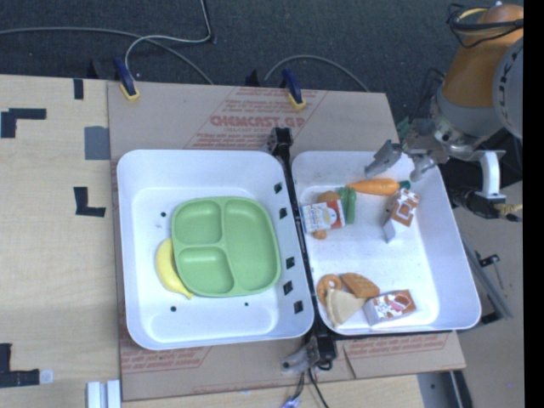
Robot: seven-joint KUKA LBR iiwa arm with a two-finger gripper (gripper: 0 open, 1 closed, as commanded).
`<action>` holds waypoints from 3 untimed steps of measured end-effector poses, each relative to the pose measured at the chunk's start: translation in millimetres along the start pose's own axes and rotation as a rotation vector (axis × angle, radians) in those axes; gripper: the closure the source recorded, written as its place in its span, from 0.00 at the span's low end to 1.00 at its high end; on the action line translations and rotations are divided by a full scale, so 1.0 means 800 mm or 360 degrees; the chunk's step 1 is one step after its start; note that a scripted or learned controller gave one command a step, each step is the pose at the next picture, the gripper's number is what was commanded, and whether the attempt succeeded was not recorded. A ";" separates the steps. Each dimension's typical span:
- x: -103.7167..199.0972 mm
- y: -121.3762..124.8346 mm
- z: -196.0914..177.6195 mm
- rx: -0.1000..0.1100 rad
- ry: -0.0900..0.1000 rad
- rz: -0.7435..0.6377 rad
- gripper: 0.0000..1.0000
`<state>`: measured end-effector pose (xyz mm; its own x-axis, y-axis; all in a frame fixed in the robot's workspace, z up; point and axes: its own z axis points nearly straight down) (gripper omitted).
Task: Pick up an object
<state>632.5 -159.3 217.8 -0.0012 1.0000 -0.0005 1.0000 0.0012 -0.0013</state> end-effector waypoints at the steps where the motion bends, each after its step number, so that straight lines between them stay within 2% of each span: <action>1: 0.040 0.043 0.164 0.0011 0.0004 0.0000 0.00; 2: 0.040 0.045 0.151 0.0002 -0.0001 -0.0003 1.00; 3: 0.114 0.021 0.042 -0.0002 0.0002 -0.0002 1.00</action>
